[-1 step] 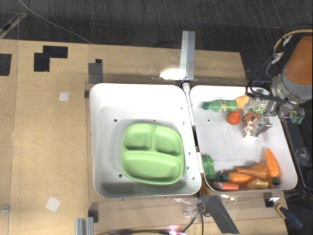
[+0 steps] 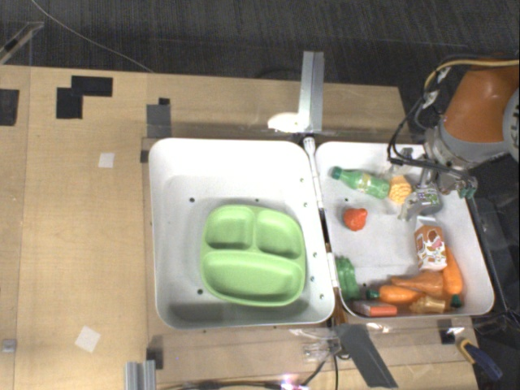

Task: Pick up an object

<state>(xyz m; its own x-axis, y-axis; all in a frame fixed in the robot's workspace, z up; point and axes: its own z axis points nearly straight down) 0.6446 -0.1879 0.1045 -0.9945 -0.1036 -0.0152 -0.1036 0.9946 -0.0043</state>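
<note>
Arm enters upper right of frame; gripper (image 2: 420,201) hangs over right bin (image 2: 382,254), near yellow object (image 2: 400,190) and green bottle (image 2: 363,182). Jaw state: cannot tell. Red object (image 2: 355,218) mid-bin; orange items (image 2: 418,287) heaped lower right. Green tray (image 2: 253,254) sits in left bin (image 2: 175,177).

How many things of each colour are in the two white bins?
Green: 3, the divided plate, a bottle and another green item at the right bin's left wall.
Red: 1, a small red piece.
Yellow: 1, a small yellow piece.
Orange: about 3, a pouch and carrot-like pieces, piled so the count is unsure.
Total: about 8.
</note>
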